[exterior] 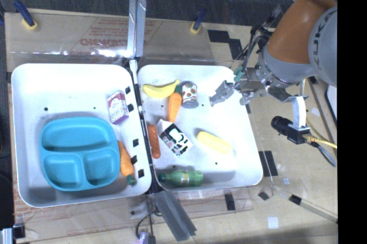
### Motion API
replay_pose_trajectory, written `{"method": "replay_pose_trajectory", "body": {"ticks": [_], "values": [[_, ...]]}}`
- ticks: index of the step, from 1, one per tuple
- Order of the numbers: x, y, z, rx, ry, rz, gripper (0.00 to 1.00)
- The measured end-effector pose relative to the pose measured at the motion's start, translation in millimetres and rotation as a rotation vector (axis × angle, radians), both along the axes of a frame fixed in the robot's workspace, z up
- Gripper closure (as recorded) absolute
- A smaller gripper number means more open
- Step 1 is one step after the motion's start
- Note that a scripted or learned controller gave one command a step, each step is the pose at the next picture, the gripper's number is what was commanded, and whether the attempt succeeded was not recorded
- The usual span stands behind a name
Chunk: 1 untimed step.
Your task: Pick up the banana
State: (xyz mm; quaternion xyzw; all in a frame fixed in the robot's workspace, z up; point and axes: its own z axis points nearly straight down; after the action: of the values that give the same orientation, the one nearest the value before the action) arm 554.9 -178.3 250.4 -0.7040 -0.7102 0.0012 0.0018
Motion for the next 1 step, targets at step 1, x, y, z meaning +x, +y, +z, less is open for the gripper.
{"method": "replay_pose_trajectory", "body": {"ticks": [1], "values": [[-23.8,-32.1,-159.3,0.000,-0.001,0.022,0.00]]}}
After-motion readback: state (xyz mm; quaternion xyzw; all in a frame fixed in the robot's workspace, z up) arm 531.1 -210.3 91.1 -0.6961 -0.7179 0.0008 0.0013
